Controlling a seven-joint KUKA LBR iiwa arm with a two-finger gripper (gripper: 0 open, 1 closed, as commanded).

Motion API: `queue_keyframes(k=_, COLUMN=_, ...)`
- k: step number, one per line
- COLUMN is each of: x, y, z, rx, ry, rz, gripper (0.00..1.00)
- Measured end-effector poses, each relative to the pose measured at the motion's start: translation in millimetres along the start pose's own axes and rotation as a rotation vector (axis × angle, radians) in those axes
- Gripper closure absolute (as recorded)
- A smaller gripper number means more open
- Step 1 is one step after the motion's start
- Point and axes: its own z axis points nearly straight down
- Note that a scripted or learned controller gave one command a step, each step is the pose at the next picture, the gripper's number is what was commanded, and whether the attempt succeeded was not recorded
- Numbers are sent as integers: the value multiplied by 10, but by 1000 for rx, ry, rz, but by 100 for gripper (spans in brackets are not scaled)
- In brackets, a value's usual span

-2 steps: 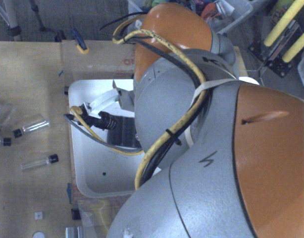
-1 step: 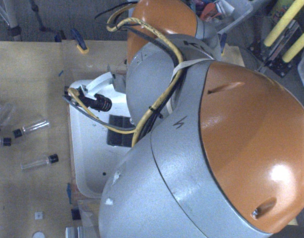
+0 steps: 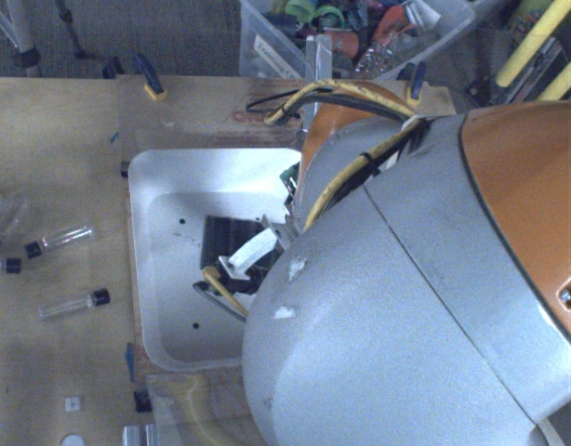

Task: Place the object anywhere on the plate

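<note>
Camera view: the grey arm [image 3: 406,323] fills the right and lower right, reaching in from the right, with its orange band [image 3: 527,184] at the far right. The arm's end dips over the right half of a white bin [image 3: 151,277]. It hides that half and everything further right. Jaws: state cannot be told, the arm's own bulk covers them. Where the object sits cannot be told either, and the same goes for the plate, because the arm is in the way.

The visible left part of the bin shows a bare white floor with two small dark specks, one near the upper left [image 3: 181,221] and one near the lower left [image 3: 194,324]. A bit of green [image 3: 290,179] peeks out at the bin's upper right rim, right against the arm; what it is cannot be told.

The bin sits on the wooden counter [image 3: 62,137]. Left of the bin, well apart from it, clear vials with black caps lie flat:
- upper vial [image 3: 64,240]
- lower vial [image 3: 73,303]
- a third vial [image 3: 2,266] at the left edge, partly cut off

A crumpled clear plastic piece [image 3: 5,214] lies just above that one.

A blue clamp [image 3: 152,79] grips the counter's back edge, and a second blue clamp [image 3: 416,77] sits further right. Behind the counter is a clear tub [image 3: 351,17] stuffed with mixed coloured items. Yellow tubes [image 3: 546,26] lean at the top right corner.
</note>
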Motion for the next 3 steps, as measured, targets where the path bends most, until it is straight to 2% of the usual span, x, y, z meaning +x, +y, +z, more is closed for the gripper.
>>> queue_keyframes(k=1, x=760, y=47, z=433, rx=-2, ry=6, rz=169, gripper=100)
queue_keyframes(k=2, x=1299, y=-258, z=500, rx=-2, ry=2, rz=-265, gripper=100)
queue_keyframes(k=3, x=1459, y=-200, z=-187, rx=-3, ry=3, rz=-693, gripper=100)
